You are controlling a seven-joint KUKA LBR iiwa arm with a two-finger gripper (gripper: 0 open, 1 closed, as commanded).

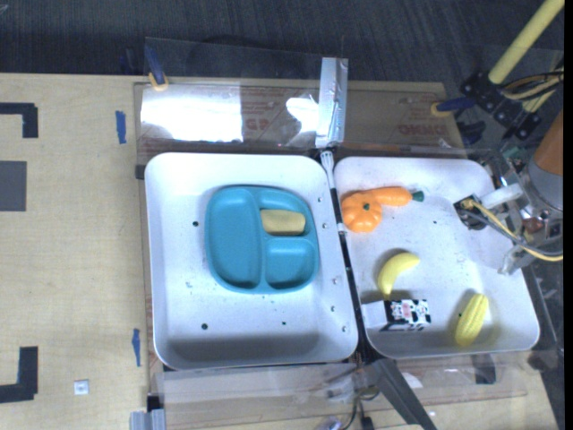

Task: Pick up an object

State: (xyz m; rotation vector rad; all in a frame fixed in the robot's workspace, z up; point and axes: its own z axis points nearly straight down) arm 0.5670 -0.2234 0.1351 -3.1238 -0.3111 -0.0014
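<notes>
Gripper hangs at right bin's 3 o'clock rim; finger spread cannot be told. Yellow corn cob lies at its 7 o'clock, apart. Banana, cow-print carton, carrot, small pumpkin sit farther toward 9 o'clock.

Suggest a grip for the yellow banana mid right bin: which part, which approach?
Take the banana across its thick middle, from straight above. It lies flat and curved on the right bin floor, apart from the pumpkin and the small carton, so there seems room for jaws either side. Close across the narrow width, not along the curve.
</notes>
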